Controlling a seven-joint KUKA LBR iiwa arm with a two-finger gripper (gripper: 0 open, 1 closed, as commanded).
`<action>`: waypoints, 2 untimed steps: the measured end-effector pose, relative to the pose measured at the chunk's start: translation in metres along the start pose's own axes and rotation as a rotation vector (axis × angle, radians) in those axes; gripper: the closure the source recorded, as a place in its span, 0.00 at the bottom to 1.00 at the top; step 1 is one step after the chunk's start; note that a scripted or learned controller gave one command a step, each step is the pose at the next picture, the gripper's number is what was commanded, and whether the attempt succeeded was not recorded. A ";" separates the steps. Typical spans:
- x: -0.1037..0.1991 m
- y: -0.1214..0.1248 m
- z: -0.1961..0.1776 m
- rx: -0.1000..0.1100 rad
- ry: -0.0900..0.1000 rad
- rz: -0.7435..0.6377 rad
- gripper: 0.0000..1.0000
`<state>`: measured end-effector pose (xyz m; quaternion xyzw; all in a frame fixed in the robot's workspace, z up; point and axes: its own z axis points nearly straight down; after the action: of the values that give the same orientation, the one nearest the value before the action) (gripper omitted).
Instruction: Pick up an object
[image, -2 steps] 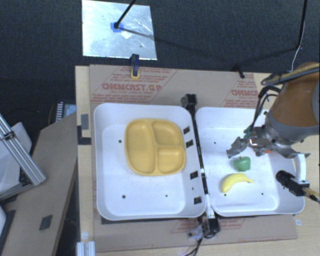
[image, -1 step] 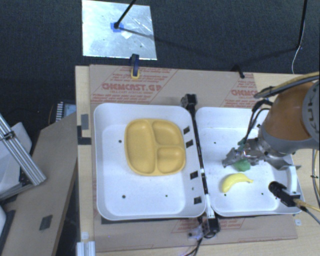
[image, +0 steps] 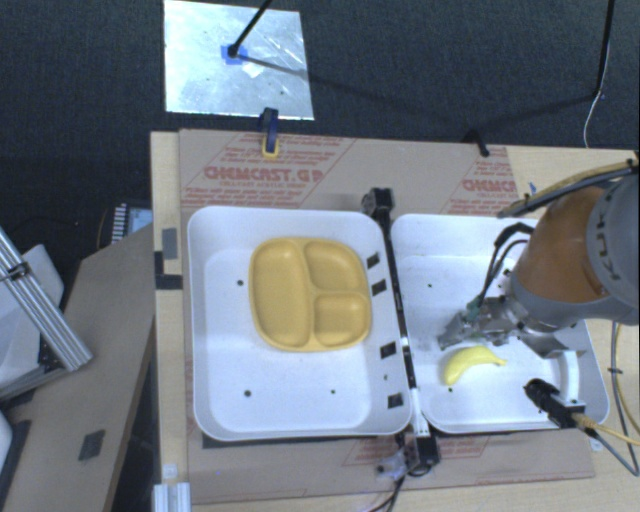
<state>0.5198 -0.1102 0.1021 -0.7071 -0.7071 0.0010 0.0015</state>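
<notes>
A yellow banana (image: 470, 363) lies on the floor of the right bin (image: 440, 405), toward its front. My gripper (image: 472, 325) hangs low over the bin just behind the banana, at its upper edge, with the orange-banded arm coming in from the right. The metal fingers point down and to the left, and nothing shows between them. A yellow divided plate (image: 306, 293) rests in the middle of the left bin (image: 220, 300).
A black divider strip (image: 392, 300) runs between the two bins. The bins sit on a cardboard sheet (image: 300, 170) on the bench. A shiny metal plate (image: 238, 58) lies beyond the bench at the back. Cables trail at the right bin's front right corner (image: 575, 415).
</notes>
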 end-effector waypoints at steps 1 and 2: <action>0.000 0.001 -0.013 -0.004 -0.001 -0.001 1.00; 0.009 0.003 -0.061 -0.008 -0.002 -0.005 1.00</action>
<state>0.5231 -0.1008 0.1627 -0.7055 -0.7087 -0.0015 -0.0020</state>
